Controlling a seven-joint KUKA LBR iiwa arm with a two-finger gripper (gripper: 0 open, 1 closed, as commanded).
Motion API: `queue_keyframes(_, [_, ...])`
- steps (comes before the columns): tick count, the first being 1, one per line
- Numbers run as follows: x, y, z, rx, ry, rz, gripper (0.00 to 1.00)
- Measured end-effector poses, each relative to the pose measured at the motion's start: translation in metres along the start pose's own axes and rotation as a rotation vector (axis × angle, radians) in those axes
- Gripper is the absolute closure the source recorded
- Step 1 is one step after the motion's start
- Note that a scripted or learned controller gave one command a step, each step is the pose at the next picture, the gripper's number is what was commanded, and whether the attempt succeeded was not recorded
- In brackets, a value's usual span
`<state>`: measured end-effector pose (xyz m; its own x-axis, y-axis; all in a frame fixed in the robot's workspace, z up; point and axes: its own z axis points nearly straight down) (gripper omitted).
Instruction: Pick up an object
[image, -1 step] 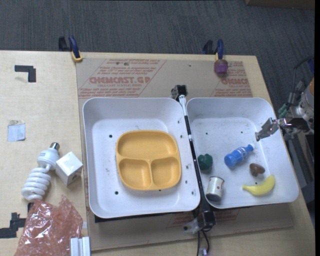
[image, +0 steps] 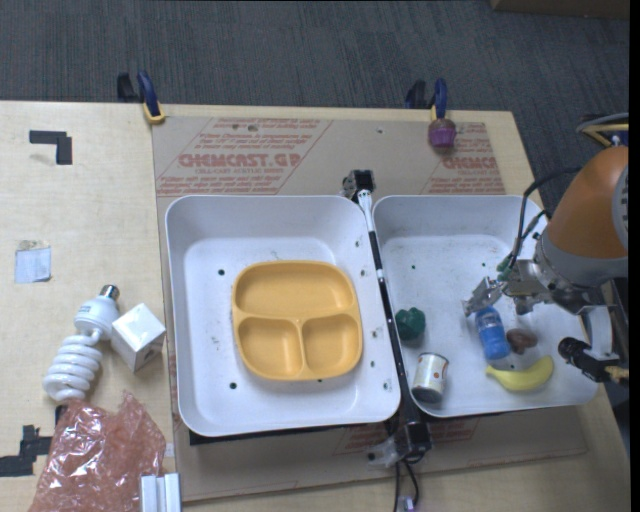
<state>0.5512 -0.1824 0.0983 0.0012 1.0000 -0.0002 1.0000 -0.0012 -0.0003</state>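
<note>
A: Where is the gripper (image: 492, 297)?

B: Low in the right bin (image: 440, 225), reaching in from the right, its metal fingers spread apart with nothing between them.

A: And the things to pick?

B: 5 lie in that bin. A blue bottle (image: 490, 333) sits just below the fingertips, possibly touching, though the view is too coarse to be sure. A brown lump (image: 521, 341) lies beside it, a banana (image: 521, 375) near the front wall, a silver can (image: 431, 375) and a green object (image: 409, 322) to the left.

A: The left bin (image: 195, 300)?

B: It holds 1 yellow divided plate (image: 297, 320).
</note>
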Motion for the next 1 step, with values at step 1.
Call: queue_keyframes(1, [0.0636, -0.0388, 0.0061, 0.0, 0.0, 0.0, 0.0])
